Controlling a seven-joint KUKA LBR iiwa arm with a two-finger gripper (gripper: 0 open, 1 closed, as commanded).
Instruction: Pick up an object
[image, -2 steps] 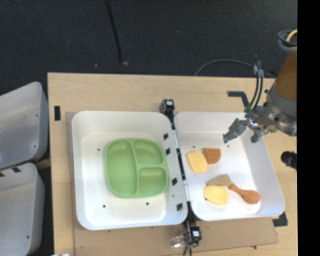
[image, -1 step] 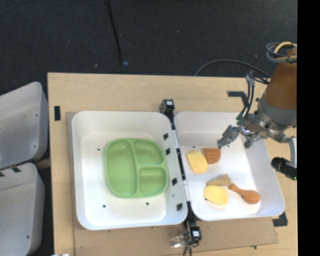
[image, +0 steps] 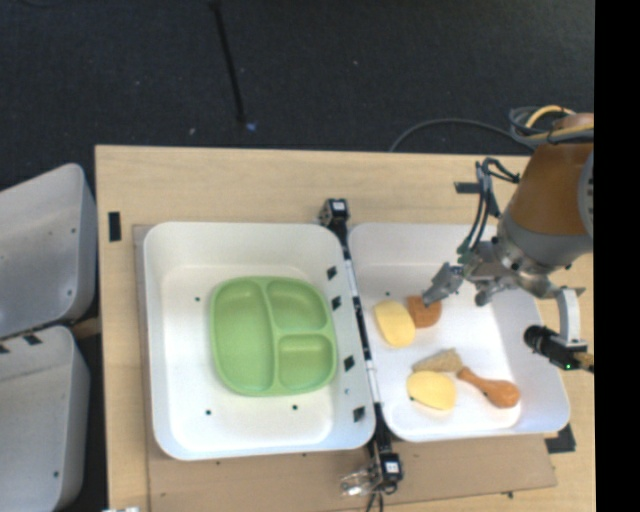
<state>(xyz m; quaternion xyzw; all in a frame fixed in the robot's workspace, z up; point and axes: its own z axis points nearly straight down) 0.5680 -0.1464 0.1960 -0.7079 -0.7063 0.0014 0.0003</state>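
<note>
Two white bins side by side on a wooden bench. Left bin (image: 165, 330) holds a green divided tray (image: 270, 335), three compartments, lying flat near the bin's middle. Right bin (image: 400, 250) holds the objects: pale yellow block (image: 395, 324) centre-left, touching a small brown-orange piece (image: 426, 313) on its right; lower down a second yellow rounded piece (image: 432, 391), a tan flat scrap (image: 440, 360) just above it, and an orange drumstick-shaped item (image: 490, 387) to its right, near the bin's lower right corner. Arm enters from right of frame, orange band at upper right. Gripper (image: 455, 285) hangs over the upper middle of the right bin, its tip just above-right of the brown-orange piece; nothing visibly between the fingers, claw state cannot be made out from this angle. Black clips (image: 335, 211) along the seam between bins
</note>
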